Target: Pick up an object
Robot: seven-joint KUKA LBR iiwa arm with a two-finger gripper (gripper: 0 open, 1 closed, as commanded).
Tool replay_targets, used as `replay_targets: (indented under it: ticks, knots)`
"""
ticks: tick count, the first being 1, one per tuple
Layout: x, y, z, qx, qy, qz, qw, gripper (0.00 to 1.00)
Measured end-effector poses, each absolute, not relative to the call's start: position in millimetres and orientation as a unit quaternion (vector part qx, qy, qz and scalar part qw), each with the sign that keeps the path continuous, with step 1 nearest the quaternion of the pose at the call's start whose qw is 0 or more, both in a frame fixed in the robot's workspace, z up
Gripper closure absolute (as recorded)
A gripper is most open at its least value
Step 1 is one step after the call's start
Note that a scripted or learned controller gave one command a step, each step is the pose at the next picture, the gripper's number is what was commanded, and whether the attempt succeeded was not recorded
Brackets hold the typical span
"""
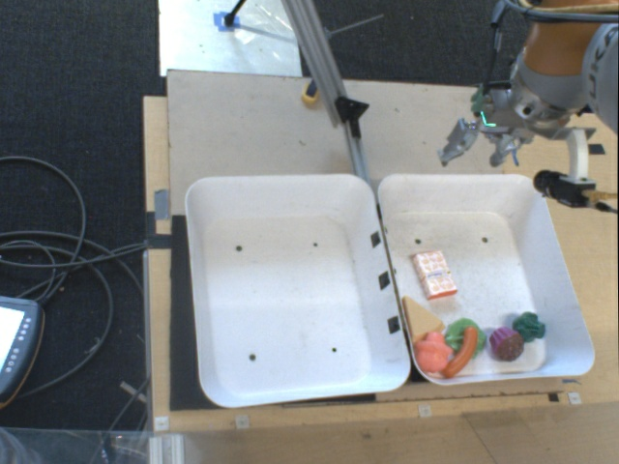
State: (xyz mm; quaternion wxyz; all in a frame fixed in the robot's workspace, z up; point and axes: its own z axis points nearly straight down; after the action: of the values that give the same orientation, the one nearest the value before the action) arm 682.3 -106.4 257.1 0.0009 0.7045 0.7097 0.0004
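We see the gripper (481, 149) hanging above the far edge of the right bin (556, 249), its two fingers spread apart with nothing between them. In that bin we count seven small things. One pink and white box (434, 274) lies alone near the middle. The other six crowd the near edge: one tan wedge (419, 313), one red-orange lump (432, 353), one leafy green piece (463, 332), one orange sausage shape (461, 353), one purple round piece (506, 343) and one dark green floret (529, 326). The left bin (208, 259) sits beside it, rims touching
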Motion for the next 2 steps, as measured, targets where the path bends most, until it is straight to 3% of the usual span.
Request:
replay_targets:
  ticks: [2]
  knots:
    - [674.0, -103, 137, 0.706, 0.708, -0.0013, -0.001, 0.0]
